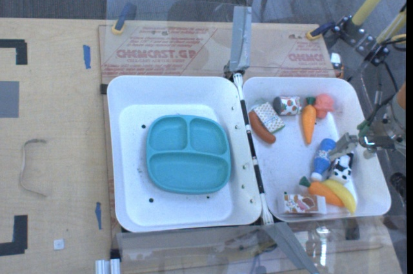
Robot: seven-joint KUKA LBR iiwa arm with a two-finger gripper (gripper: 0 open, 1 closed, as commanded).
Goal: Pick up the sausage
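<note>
Two white bins sit side by side on the worktop. The left bin [122,156] holds a blue plate [188,155] with three parts. The right bin [284,169] holds toy food. The sausage [261,128] lies near the left wall of the right bin, close to its far end, touching a small striped packet [268,117]. A carrot [309,123] lies in the middle of the far end. A blue bottle [323,159], a cow toy [342,169] and a banana [342,195] crowd the near right corner. The pincer [345,145] hangs over the right side of that bin, just above the bottle, well apart from the sausage. It looks open, with nothing between its fingers.
</note>
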